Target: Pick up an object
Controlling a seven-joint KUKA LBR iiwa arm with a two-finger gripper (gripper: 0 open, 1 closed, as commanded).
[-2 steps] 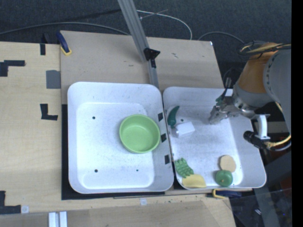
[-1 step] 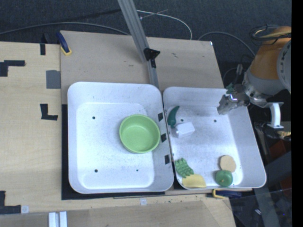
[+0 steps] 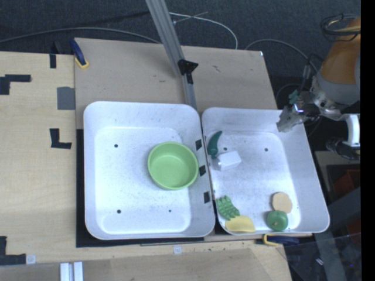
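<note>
Looking down on the bench from the fixed camera, two shallow white bins sit side by side on a pale wooden board. The left bin [image 3: 105, 157] holds a light green bowl [image 3: 172, 165], upright, resting a little right of its middle and near the wall shared with the other bin.

The right bin [image 3: 304, 174] carries the small things. A dark green curved piece [image 3: 214, 143] lies near its upper left corner, and just below it sits a small white block [image 3: 228, 160]; the two are close, perhaps touching. Along the near edge, a leafy green piece [image 3: 226, 206] lies by the left wall, with a yellow wedge [image 3: 240, 224] just beside and below it. Further right, a round tan piece [image 3: 282, 202] sits just above a green ball-shaped fruit [image 3: 277, 219], the two nearly touching.

The arm comes in from the right, its orange band [image 3: 343, 63] showing above the grey wrist. The gripper [image 3: 289, 119] hangs over the upper right corner of the right bin, at its rim, well apart from every object in the bin. Nothing is visible between its fingers, and whether the claw is wide or narrow I cannot tell, since it is small and blurred here.

A grey slanted pole [image 3: 167, 34] crosses the top of the board, ending near the gap between the bins. A blue and yellow clamp [image 3: 79, 54] sits at the board's upper left corner.
</note>
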